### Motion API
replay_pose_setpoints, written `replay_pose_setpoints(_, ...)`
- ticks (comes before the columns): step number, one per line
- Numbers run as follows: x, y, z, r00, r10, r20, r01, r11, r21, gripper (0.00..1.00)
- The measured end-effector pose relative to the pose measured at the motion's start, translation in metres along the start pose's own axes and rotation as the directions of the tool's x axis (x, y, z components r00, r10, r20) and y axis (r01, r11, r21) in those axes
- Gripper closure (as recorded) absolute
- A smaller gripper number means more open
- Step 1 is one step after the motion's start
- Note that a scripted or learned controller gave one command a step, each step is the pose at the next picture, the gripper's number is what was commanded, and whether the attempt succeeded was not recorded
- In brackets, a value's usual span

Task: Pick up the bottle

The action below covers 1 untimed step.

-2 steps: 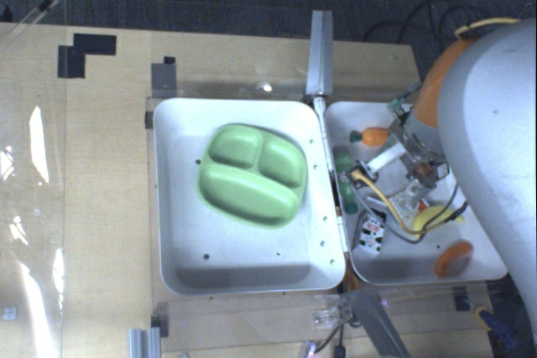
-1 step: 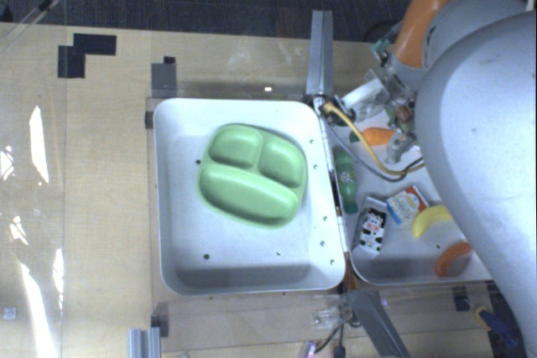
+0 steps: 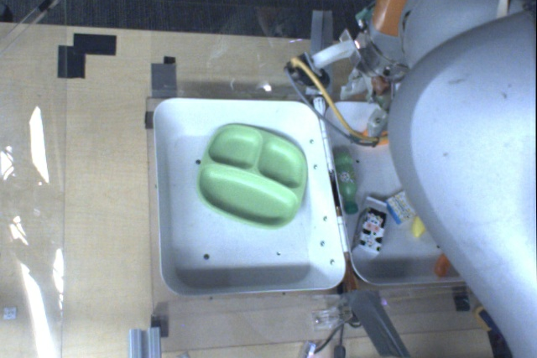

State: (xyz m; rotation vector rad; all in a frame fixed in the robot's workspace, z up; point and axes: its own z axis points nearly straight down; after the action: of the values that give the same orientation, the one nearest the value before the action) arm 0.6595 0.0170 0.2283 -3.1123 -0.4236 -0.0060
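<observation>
The claw (image 3: 369, 84) hangs over the right bin (image 3: 394, 268); its opening can't be told. The green bottle (image 3: 345, 179) lies below it beside the bin's left wall. Descend centred, straddling the bottle's width.

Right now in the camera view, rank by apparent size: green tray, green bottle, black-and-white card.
1. Green tray, largest by far.
2. Green bottle and black-and-white card look similar; the arm hides part of that bin, so I won't rank them.
</observation>
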Motion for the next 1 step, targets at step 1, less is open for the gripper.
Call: replay_pose_setpoints(1,-0.0254,-0.0823,0.0454,0.998,-0.059,0.004,0.059,0.998,0.001,0.0)
